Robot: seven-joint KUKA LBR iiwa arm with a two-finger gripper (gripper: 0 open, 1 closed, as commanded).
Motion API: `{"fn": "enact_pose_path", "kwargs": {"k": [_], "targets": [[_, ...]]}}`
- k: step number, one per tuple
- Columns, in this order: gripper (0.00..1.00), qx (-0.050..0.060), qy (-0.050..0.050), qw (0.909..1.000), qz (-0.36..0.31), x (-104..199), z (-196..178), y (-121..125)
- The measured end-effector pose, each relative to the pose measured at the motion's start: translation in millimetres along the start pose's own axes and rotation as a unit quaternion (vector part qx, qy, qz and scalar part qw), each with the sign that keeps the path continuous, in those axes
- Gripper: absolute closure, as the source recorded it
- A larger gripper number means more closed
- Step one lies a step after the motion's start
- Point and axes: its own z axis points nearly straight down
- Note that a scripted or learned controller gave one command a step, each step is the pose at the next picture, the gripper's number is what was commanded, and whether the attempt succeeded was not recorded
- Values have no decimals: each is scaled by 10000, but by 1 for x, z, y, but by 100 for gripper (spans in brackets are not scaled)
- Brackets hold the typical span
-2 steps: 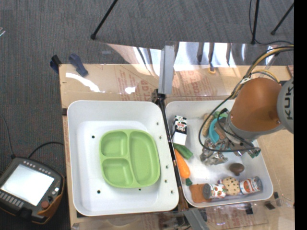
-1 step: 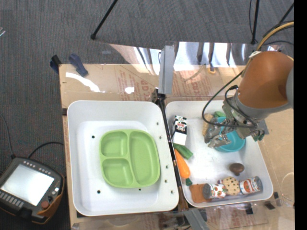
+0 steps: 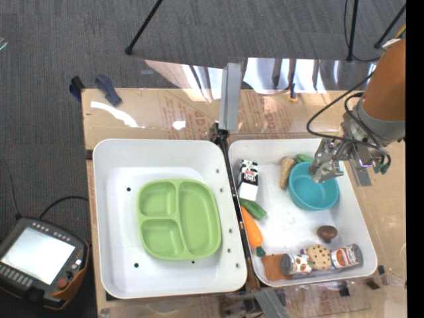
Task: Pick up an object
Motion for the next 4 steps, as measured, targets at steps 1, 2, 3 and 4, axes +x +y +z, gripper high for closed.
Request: {"fn": "enact_pose_path", "kwargs": {"k": [1,2,3,4], "targets": [[0,-4,12,10000,-1,1,1,0],[0,-7,24,9993,384,-37,130,3],[0,-13,26,9986,526,-32,140,69],[0,5,22,9999,123,-6,138,-9]]}}
